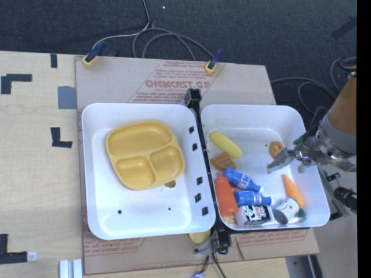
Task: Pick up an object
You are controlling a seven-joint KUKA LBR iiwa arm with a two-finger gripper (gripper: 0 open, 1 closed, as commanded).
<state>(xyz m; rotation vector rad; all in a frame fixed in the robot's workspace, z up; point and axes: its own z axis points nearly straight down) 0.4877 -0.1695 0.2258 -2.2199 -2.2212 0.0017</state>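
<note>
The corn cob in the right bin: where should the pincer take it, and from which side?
Grip the corn cob across its middle, coming straight down from above. It lies flat and slanted on the bin floor, its upper-left end toward the divider, with bare floor along both long sides. Set the fingers across the short width; its lower end sits close to an orange-brown piece, so stay off that end.

You see smooth, glossy white plastic bins (93, 155), a matt yellow plastic plate (145, 153) at frame left, and plain brown cardboard (174, 80) underneath.
</note>
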